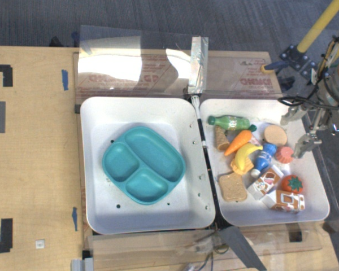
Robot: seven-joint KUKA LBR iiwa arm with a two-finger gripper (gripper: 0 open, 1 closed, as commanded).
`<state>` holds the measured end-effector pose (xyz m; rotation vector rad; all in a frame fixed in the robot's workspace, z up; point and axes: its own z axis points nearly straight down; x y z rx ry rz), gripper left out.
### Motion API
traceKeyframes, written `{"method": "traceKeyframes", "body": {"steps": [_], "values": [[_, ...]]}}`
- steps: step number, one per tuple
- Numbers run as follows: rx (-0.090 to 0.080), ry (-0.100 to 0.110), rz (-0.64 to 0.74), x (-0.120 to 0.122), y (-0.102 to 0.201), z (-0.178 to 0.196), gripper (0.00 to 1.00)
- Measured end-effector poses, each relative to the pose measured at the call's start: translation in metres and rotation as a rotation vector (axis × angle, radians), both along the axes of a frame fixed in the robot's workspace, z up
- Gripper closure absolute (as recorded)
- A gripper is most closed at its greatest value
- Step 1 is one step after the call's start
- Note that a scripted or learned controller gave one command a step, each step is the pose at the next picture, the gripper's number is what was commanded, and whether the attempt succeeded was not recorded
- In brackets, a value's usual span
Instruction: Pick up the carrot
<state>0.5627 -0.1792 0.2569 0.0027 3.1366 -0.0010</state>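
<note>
Near right bin [322,208]: toy house [288,199] | carrot [238,142] lies mid-bin beside banana [244,157] | jaws [305,137] at right rim, spread, pinching nothing

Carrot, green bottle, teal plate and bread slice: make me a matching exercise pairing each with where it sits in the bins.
Things:
1. carrot
2. green bottle
3. teal plate
4. bread slice

Places:
A. alone in the left bin
B. near the front edge of the right bin, left side
C. at the back of the right bin, lying on its side
D. between the bottle and the banana

Pairs: 1-D, 2-C, 3-A, 4-B
</note>
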Motion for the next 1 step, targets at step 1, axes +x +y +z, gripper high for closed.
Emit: {"method": "traceKeyframes", "body": {"steps": [1], "values": [[-0.002,-0.013,-0.046,0.0190,0.0629,-0.1539,0.00]]}}
